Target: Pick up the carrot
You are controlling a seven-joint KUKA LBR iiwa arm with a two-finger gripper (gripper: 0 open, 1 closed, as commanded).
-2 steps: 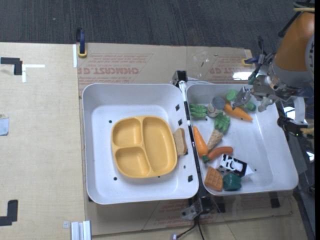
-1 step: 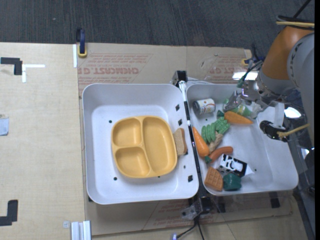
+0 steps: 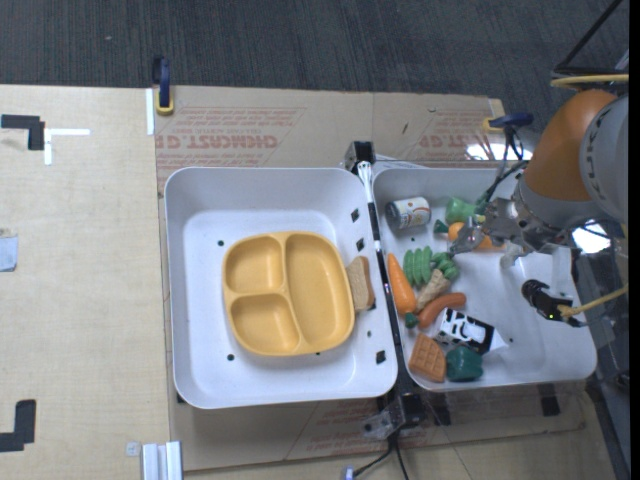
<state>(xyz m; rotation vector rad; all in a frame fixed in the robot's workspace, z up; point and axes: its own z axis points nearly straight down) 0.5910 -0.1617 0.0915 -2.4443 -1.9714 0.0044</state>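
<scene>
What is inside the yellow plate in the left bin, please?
The yellow plate has three compartments, and all three look bare. A slice of bread leans against its right rim, outside the compartments. What lies under the plate is covered and cannot be seen.

Carrot in right bin, just right of yellow plate; gripper up-right of carrot, w/ arm behind.

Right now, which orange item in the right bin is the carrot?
The carrot is the long tapered orange piece against the bin's left wall, beside the green bunch. The small orange piece by the gripper is round; the sausage is redder.
</scene>
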